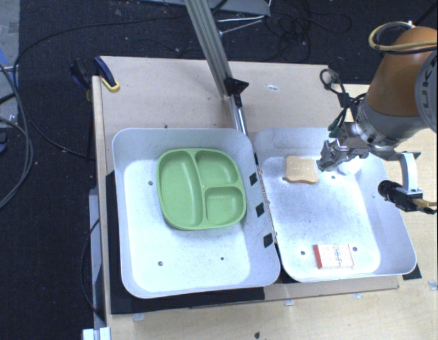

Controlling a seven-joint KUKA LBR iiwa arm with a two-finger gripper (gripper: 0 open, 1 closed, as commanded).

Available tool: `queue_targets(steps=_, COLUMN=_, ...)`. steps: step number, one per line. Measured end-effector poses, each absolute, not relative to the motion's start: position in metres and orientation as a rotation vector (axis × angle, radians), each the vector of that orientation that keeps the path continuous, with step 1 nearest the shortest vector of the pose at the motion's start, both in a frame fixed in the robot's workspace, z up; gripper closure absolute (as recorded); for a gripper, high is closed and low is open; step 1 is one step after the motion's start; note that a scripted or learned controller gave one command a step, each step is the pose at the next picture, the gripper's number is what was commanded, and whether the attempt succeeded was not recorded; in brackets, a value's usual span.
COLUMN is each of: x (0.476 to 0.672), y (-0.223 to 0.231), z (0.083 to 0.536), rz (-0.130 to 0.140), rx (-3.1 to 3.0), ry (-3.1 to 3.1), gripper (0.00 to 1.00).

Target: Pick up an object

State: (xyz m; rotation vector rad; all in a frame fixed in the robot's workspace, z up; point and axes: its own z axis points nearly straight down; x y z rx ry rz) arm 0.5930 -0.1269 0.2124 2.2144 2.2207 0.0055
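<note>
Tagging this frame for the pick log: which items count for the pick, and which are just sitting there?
Job-relevant:
- claw, low in the right bin
- tan slice of bread, right beside the claw in that bin
- small red-and-white box, near the same bin's front edge

Just lying about:
- green divided plate in the left bin
- blue-and-yellow clamp at the bench corner

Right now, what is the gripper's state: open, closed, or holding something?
Gripper: low over the right bin, just right of the tan bread-like piece; open or closed cannot be told.
</note>
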Motion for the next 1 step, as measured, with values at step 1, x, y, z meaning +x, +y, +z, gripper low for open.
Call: queue_targets(steps=1, x=0.5943, y=-0.1270, z=0.2561, rz=0.005, rx=2.215, ry=2.220, gripper=1.00)
